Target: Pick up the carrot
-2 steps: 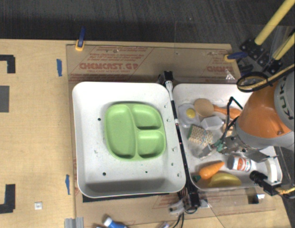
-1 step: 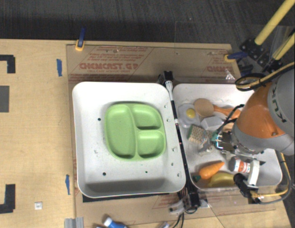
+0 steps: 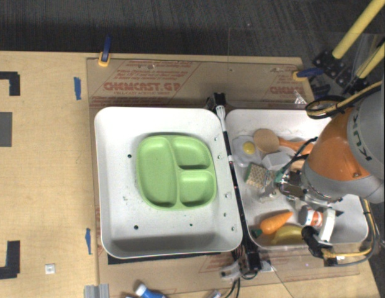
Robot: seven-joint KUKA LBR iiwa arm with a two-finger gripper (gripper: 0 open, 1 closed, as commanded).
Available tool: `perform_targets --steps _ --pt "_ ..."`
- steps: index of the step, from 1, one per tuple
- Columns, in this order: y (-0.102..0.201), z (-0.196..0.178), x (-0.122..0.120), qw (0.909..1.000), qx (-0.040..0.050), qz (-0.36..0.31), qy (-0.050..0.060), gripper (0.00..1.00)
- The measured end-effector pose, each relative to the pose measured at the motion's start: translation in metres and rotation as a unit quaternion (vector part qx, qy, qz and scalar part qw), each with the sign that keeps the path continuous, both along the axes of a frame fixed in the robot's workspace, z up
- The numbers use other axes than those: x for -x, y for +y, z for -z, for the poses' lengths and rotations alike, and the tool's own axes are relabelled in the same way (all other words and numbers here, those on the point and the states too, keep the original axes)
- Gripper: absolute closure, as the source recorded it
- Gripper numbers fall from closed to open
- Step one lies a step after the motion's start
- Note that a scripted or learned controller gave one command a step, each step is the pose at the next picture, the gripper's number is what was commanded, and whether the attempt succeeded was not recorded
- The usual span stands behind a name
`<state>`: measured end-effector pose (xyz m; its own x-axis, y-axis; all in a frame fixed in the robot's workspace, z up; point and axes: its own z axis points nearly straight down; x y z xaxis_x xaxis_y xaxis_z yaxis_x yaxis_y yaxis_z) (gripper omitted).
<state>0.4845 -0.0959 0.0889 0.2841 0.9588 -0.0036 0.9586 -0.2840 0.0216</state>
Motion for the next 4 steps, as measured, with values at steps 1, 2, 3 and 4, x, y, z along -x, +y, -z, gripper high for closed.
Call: perform_targets --steps 1,2,3,4 --pt "-0.001 0.000 0.000 0.9992 -0.0021 0.040 0.000 0.00" --pt "-0.013 -0.001 0.000 0.9959 -0.0062 0.090 0.002 0.00" --pt "-0.003 0.000 0.001 0.9967 -0.0013 0.081 0.003 0.00" --pt "-0.004 0.000 0.005 0.9954 -0.0014 -0.095 0.010 0.00"
